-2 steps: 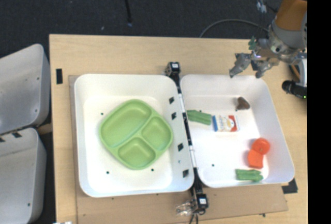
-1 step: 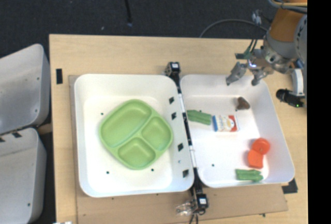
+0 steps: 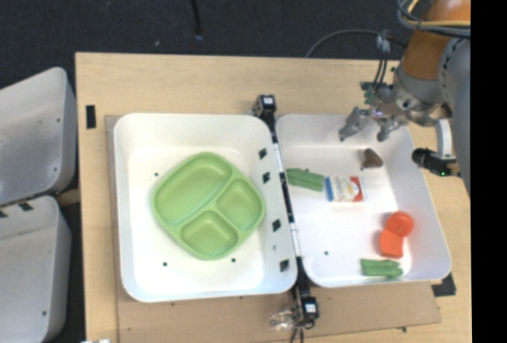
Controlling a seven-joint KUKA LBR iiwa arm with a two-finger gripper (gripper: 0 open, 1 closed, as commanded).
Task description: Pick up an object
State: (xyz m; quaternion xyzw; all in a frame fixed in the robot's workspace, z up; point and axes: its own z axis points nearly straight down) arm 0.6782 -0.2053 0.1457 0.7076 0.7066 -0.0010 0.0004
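Observation:
My gripper (image 3: 369,127) hangs over the far edge of the right bin (image 3: 317,139), open, its two fingers spread with nothing between them. Just below it and slightly right lies a small brown object (image 3: 371,159). Further into the bin sit a green block (image 3: 306,180), a small white and red packet (image 3: 345,189), an orange cup-like object (image 3: 395,234) and a green piece (image 3: 381,268) near the front edge.
The left bin (image 3: 131,254) holds a green divided plate (image 3: 208,204). A black divider with clips (image 3: 277,199) runs between the two bins. Cables (image 3: 341,40) trail behind the arm at the bench's far right.

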